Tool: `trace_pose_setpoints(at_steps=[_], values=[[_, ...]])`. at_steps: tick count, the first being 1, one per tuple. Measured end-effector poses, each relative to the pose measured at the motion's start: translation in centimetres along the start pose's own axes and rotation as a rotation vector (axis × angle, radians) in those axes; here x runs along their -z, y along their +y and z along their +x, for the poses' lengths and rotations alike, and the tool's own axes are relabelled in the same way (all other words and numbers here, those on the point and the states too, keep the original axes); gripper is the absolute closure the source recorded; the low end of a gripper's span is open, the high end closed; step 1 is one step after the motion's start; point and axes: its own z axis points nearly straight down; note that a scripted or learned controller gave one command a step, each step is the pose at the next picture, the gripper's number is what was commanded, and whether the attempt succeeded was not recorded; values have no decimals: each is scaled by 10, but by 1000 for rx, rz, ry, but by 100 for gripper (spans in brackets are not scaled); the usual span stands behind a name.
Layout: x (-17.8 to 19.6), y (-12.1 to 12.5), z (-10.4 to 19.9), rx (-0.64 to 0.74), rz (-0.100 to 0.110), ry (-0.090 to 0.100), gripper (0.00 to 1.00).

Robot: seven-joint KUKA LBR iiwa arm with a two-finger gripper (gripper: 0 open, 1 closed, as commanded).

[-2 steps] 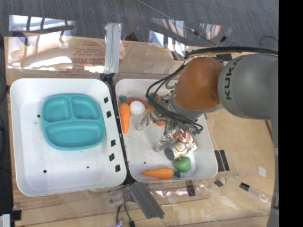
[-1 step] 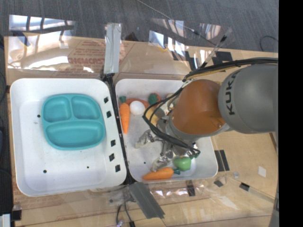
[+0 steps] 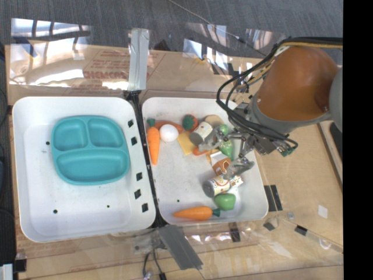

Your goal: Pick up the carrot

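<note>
Carrot point(image 3: 153, 145) lies in the right bin point(image 3: 175, 182), close against that bin's left wall, its length running up and down the view with the green stalk end at the top. Just beside it to the right sits a white egg point(image 3: 169, 133). A second carrot point(image 3: 194, 213) lies along the near wall of the same bin, on its side, with a green stub at its right end, touching or almost touching a green pepper point(image 3: 225, 201).

The end effector point(image 3: 236, 153) hangs over the right half of the right bin, well apart from both carrots. Whether its fingers are open or closed cannot be told, since cables and metal parts crowd that spot. Nothing can be seen gripped in it. Above it bulks the arm's orange band point(image 3: 297, 83), with black cables looping out to the left.

Beneath and around the end effector is a heap of small things: a can point(image 3: 222, 185) lying on its side, a yellow wedge of cheese point(image 3: 186, 144), a strawberry point(image 3: 189, 122) near the far wall, and other items too jumbled to name.

The left bin point(image 3: 35, 214) holds a teal divided plate point(image 3: 90, 149) with three compartments, set toward the far side. Both bins rest on a brown worktop point(image 3: 303, 214).
</note>
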Motion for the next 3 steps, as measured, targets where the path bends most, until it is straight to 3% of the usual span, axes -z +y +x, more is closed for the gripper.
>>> trace_pose_setpoints(at_steps=[1,2,3], values=[[-146,30,-33,-70,-12,8,0],[-86,-24,-113,27,-6,2,0],[-146,7,-75,20,-12,11,0]])
